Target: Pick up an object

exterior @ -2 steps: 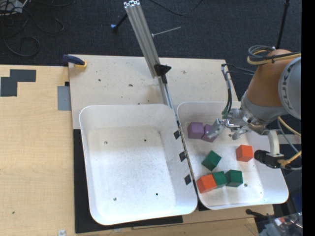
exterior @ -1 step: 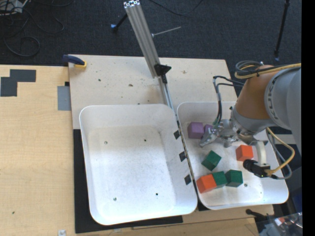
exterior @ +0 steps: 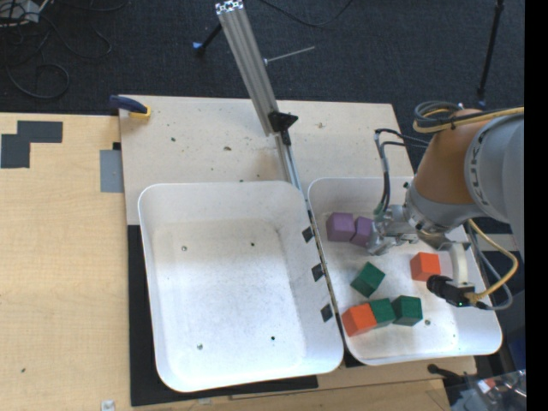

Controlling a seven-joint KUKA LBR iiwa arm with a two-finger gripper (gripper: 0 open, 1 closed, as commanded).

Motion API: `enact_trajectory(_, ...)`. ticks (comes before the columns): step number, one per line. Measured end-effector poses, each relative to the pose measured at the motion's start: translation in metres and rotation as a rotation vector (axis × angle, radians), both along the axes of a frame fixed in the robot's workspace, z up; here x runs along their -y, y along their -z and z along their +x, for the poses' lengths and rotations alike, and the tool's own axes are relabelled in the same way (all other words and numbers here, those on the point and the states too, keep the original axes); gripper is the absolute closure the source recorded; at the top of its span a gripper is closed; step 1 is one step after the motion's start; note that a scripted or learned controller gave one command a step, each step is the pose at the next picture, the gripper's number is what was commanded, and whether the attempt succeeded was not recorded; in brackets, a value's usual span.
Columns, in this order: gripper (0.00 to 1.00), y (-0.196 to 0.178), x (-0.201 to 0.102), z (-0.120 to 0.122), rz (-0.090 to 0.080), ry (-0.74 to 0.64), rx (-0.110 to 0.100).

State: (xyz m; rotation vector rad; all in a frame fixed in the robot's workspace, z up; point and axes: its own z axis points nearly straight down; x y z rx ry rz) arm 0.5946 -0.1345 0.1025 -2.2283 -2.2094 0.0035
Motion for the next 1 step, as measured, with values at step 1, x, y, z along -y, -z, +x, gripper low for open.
enact_trajectory(1, 1.0, -0.0467, -0.0062, -0.0041, -0.001, -0.006, 0.006)
